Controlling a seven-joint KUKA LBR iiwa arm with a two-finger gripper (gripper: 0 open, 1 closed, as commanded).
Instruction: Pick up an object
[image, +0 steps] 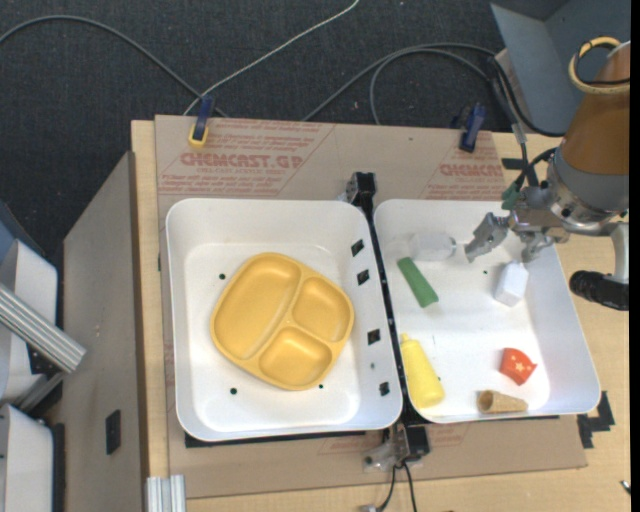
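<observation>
Hand (500, 237) hovers spread wide and holding nothing above the right bin (570, 330), seemingly lining up a grab, with the white block (510, 283) just below-right and green stick (417, 281) to its left.

Robotics lab bench. Evidence: industrial arm (598, 120) at 2 o'clock; two white bins (190, 310) on clamped cardboard sheet (300, 150); loose cables (120, 40) at 11 o'clock; aluminium rail (35, 325) at 9 o'clock.
</observation>
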